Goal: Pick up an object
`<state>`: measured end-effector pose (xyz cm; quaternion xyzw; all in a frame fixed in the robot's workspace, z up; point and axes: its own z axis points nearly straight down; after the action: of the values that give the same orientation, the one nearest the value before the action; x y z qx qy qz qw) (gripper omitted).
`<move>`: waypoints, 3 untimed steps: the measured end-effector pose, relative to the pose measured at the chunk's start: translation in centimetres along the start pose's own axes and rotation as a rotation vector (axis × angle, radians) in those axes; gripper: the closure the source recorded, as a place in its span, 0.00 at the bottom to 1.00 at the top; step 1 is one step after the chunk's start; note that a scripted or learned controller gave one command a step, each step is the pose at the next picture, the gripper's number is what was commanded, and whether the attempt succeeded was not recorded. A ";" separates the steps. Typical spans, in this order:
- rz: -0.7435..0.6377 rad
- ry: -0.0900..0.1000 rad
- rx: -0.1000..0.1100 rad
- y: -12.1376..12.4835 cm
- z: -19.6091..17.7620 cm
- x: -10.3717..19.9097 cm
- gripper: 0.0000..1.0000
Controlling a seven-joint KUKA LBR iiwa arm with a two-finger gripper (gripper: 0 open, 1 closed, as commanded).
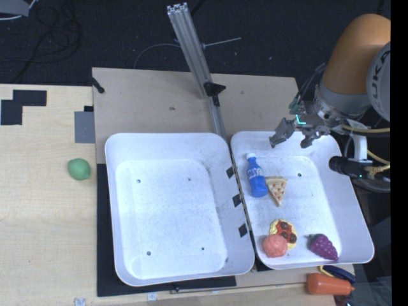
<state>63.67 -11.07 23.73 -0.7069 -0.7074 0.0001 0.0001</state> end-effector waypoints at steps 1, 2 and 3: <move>0.000 0.000 0.000 0.0 0.0 0.0 0.00; 0.001 0.000 0.004 -0.8 5.4 -0.7 0.00; 0.001 0.000 0.004 -0.7 10.1 -1.5 0.00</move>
<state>63.00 -12.52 13.59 -0.7070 -0.7072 0.0015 0.0018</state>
